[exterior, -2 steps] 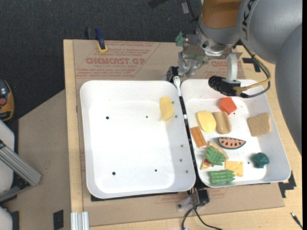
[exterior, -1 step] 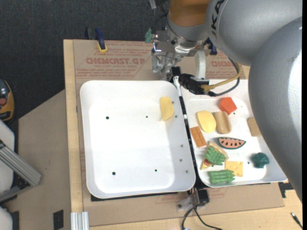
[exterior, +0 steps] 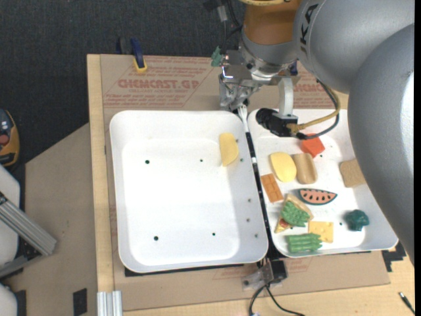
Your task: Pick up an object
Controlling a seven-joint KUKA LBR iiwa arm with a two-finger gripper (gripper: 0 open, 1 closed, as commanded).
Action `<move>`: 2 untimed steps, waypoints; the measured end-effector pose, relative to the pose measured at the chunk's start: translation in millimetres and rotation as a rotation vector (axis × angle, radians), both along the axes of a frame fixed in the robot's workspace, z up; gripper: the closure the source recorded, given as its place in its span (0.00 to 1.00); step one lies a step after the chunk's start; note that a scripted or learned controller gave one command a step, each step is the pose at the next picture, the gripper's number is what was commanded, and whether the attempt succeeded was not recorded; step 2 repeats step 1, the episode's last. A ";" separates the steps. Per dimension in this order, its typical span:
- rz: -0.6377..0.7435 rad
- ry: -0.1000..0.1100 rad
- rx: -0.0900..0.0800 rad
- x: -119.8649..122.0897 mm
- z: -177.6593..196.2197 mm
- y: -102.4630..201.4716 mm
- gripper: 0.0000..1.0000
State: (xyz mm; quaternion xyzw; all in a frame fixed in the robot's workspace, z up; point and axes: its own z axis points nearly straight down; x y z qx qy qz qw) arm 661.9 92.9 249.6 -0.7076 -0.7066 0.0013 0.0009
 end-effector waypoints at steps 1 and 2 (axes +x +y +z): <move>0.002 -0.009 0.001 5.3 37.0 0.9 1.00; 0.002 -0.009 0.001 5.3 37.0 0.9 1.00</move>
